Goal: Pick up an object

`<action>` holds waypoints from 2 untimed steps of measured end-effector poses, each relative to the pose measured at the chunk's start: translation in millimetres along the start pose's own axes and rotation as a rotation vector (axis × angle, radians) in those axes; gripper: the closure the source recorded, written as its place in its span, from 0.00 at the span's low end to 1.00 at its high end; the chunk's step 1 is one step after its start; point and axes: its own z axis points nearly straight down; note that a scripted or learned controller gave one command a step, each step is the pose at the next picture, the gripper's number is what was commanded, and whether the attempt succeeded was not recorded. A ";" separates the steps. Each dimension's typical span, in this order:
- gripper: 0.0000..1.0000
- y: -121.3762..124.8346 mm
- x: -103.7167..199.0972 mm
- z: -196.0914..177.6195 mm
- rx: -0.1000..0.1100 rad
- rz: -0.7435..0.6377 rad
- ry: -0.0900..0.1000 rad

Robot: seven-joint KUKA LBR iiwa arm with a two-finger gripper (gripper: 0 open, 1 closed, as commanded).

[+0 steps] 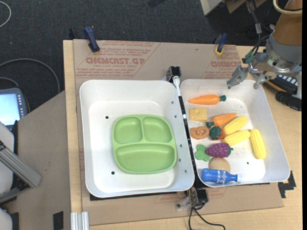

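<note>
The right bin (274,128) holds several toy foods: a carrot (206,99) at the back, a yellow cheese square (198,114), a second carrot (223,119), three corn cobs (235,125) (237,138) (257,143), purple grapes (218,150), a potato (219,164) and a blue bottle (219,177) at the front. My gripper (245,82) hangs over the bin's back right corner, above and to the right of the back carrot. Its two fingers are spread apart, open, with nothing between them.
The left bin (93,128) holds a green divided plate (143,143). A black clip (173,74) sits where the two bins meet at the back. Blue clamps (91,38) (220,43) grip the bench's far edge. Cables and dark equipment lie at the right.
</note>
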 end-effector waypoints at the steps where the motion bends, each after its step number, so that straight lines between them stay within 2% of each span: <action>1: 0.00 -63.5 27.2 140.0 -0.003 0.004 0.004; 2: 1.00 -62.5 24.6 127.1 -0.006 0.002 -0.002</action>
